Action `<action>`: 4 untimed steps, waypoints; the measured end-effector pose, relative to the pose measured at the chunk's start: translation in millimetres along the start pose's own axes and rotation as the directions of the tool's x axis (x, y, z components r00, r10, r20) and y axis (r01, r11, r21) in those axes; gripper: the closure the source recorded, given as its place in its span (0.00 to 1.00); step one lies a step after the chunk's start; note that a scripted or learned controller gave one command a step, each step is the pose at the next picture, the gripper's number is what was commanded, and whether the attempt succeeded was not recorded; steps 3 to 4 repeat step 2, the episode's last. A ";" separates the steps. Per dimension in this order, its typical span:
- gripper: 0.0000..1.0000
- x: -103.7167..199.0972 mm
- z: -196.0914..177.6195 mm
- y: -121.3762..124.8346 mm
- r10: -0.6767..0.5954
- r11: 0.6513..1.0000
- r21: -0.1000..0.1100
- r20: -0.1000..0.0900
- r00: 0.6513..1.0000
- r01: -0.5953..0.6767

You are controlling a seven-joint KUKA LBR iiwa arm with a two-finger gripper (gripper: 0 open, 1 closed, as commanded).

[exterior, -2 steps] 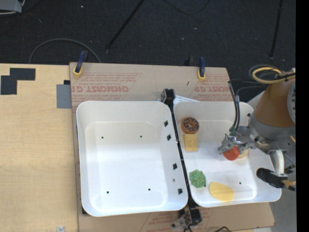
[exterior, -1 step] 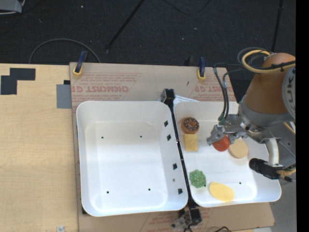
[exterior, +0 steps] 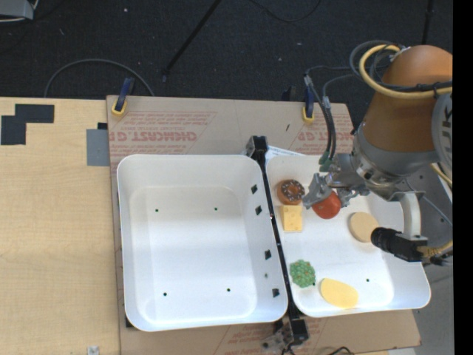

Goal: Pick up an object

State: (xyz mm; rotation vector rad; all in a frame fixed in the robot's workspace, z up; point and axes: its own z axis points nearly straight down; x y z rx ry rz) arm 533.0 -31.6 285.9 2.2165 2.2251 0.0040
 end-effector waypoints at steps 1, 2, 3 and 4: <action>1.00 43.5 19.5 -8.6 0.001 1.000 0.006 0.001 1.000 -0.001; 1.00 93.3 103.2 13.0 0.001 1.000 0.011 0.002 1.000 -0.001; 1.00 93.3 103.2 13.0 0.001 1.000 0.011 0.002 1.000 -0.001; 1.00 93.3 103.2 13.0 0.001 1.000 0.011 0.002 1.000 -0.001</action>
